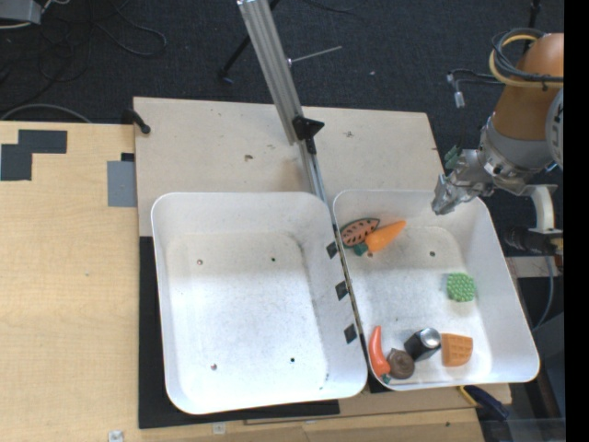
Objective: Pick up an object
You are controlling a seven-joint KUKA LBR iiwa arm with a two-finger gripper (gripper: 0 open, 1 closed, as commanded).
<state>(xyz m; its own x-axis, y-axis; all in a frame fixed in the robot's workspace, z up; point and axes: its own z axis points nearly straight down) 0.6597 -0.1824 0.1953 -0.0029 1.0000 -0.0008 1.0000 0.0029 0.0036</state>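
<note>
Pincer (445, 201) hung over the right bin's (492, 238) far rim; we could not tell its state. Nearest target, the carrot (386, 235), lay near the divider. We judged a descent here risked striking the rim.

no text, no labels — nothing readable

Two shallow white plastic bins (244, 247) sit on a pale tan wooden desk (221, 145). An orange carrot-shaped toy (386, 234) lies beside a brown striped oval toy (357, 231); a bumpy green ball (461, 288) lies apart.
</note>
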